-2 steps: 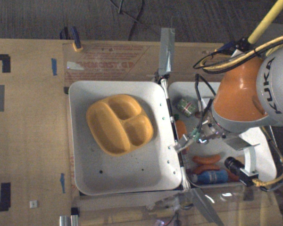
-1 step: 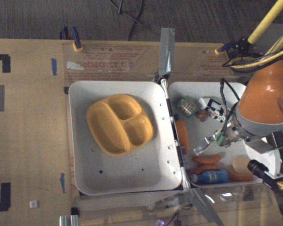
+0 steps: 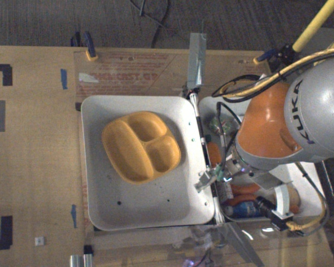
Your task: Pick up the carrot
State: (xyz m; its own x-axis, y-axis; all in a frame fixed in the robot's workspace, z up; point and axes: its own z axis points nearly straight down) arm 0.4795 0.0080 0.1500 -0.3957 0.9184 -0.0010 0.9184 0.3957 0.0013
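Right bin (image 3: 309, 178) holds an orange carrot (image 3: 214, 153).

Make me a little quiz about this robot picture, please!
1. True or false: the yellow divided plate lies in the left bin.
2. How many compartments does the plate have? A) two B) three C) five
3. Fill in: the arm reaches down over the ____ bin.

Key: 1 true. 2 B. 3 right; the gripper hangs by the wall between the bins, with an orange thing, perhaps the carrot, beside it.
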